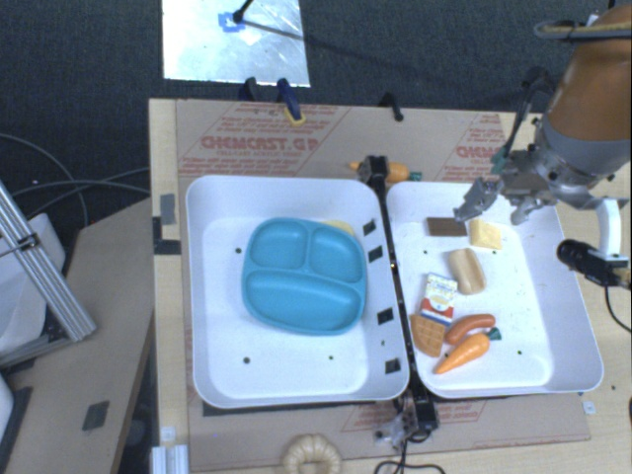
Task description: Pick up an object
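A: Anything picked up yet?

B: No. Nearest the camera, the carrot (pixel 462 353), sausage (pixel 468 326), waffle (pixel 428 335) and carton (pixel 438 296) lie in the right bin (pixel 563 354). The bun (pixel 467 270) is beyond them, then the cheese (pixel 485 234) and brown block (pixel 445 227).

A: And the gripper (pixel 501 203)?

B: Over the bin's far end, above block and cheese. Its fingers (pixel 475 201) are apart, with nothing between them.

A: So what's left?

B: The whole grasp, I'd judge: descend, close, lift.

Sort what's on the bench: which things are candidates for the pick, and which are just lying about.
Candidates, in the right bin:
brown block
cheese piece
bread roll
small carton
waffle
sausage
carrot

Lying about:
blue divided tray
left bin
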